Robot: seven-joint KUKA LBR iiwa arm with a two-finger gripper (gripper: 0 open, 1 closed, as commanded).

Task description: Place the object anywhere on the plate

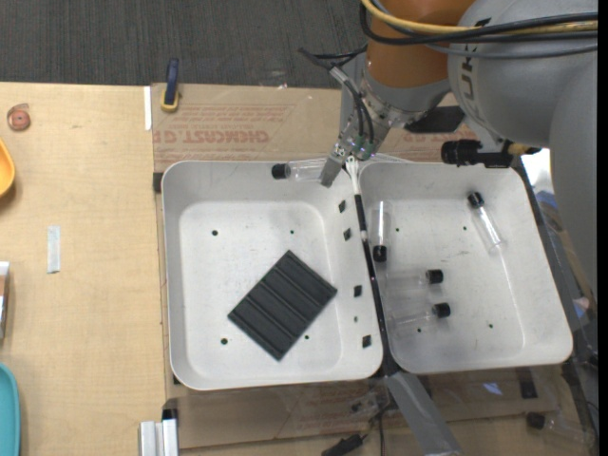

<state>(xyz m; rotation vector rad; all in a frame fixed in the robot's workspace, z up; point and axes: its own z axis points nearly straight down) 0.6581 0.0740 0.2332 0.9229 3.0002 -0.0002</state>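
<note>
Gripper (340, 164): above the left bin's (180, 255) far rim, grip state hidden (I cannot tell).
Tube (296, 170): just left of gripper, against the far wall.
Plate (283, 304): dark, mid-bin, well apart.

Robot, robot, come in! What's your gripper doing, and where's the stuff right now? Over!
Gripper over back rim between the bins. Dark ribbed plate flat in left bin. Clear vial at left bin's back edge, beside gripper. More vials in right bin.

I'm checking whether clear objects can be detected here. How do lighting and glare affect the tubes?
Camera view: lighting is even and soft, shadows faint. The clear tubes nearly vanish against the white right bin; their black caps stand out. The dark ribbed plate contrasts sharply. The tool looks slightly blurred.
</note>
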